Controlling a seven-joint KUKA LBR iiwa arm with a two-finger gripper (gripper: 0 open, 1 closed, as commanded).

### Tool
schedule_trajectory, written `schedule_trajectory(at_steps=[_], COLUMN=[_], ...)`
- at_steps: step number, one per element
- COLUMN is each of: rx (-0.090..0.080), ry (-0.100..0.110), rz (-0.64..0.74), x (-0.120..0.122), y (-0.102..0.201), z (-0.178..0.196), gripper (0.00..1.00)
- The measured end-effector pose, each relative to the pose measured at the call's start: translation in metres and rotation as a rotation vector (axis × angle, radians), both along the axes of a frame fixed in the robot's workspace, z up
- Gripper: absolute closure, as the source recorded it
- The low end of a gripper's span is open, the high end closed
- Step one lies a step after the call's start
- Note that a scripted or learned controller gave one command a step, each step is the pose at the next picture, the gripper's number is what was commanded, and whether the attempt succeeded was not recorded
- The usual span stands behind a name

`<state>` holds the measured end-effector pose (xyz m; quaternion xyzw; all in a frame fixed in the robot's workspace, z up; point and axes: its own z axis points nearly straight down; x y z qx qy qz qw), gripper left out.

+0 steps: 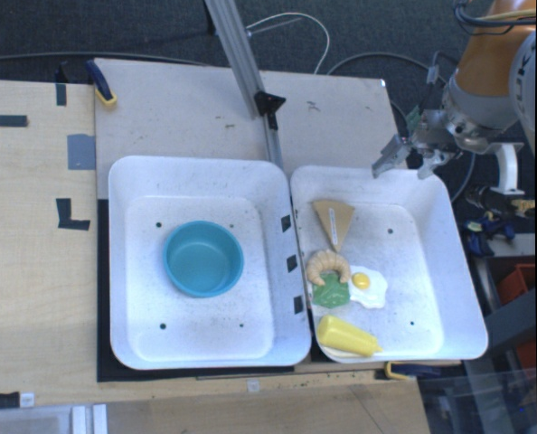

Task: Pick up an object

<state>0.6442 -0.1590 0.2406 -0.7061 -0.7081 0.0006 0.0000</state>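
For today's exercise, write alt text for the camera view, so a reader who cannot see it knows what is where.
A robot arm's claw hangs above the far right corner of the right bin, gripping nothing. That bin holds a cheese wedge, croissant, green piece, fried egg and yellow item, all toward its left side. The left bin holds a blue bowl.

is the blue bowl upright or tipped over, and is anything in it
Upright and empty. The blue bowl sits in the left bin with its round opening facing up, and only its bare blue inside shows.
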Motion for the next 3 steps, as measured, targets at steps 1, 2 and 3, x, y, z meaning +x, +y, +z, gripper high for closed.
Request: schedule_trajectory(at_steps=[1, 2, 3], rx=[0.000, 0.001, 0.001], ry=[0.000, 0.007, 0.007], rz=[0.000, 0.000, 0.000], x=[0.000, 0.002, -0.008], y=[0.000, 0.003, 0.006], z=[0.000, -0.064, -0.124], gripper=[0.00, 0.00, 0.00])
